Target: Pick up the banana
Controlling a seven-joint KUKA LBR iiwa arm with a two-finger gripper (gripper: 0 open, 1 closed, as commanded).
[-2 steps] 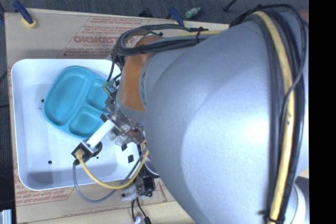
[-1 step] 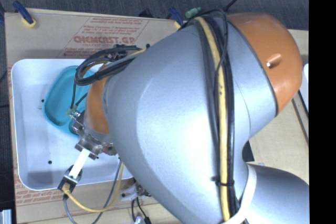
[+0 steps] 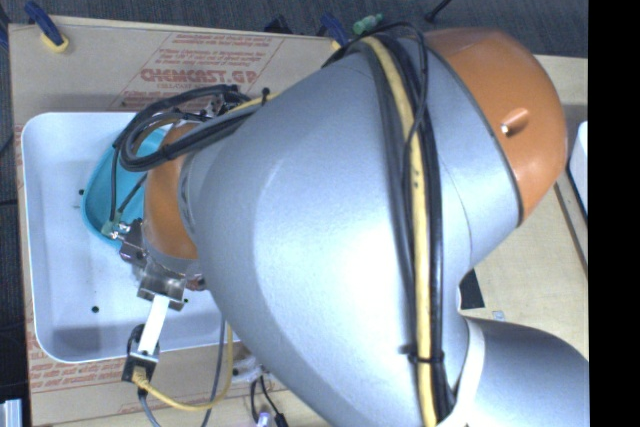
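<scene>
Jaws first: whether they stand wide or narrow cannot be told, as the wrist points down into the left bin and its own bulk covers what is beneath it. Where the banana lies cannot be told either.

By far the largest thing in view is the grey arm [image 3: 330, 245], reaching in from the right and covering much of the table. Its broad orange band [image 3: 510, 145] sits at upper right, and a smaller orange ring [image 3: 165, 205] sits near the wrist. A cardboard sheet [image 3: 200, 60] with red print lies under the left bin [image 3: 50, 245]; a white sliver of the right bin [image 3: 580, 155] shows at the far right. Inside the left bin, a teal object [image 3: 100, 195] lies partly under the wrist. Black cables [image 3: 160, 120] loop above it. A white piece [image 3: 150, 330] hangs from the wrist across the bin's near rim, with a yellow cable [image 3: 190, 403] trailing below. A blue clamp [image 3: 45, 23] grips the cardboard's far left corner.
</scene>
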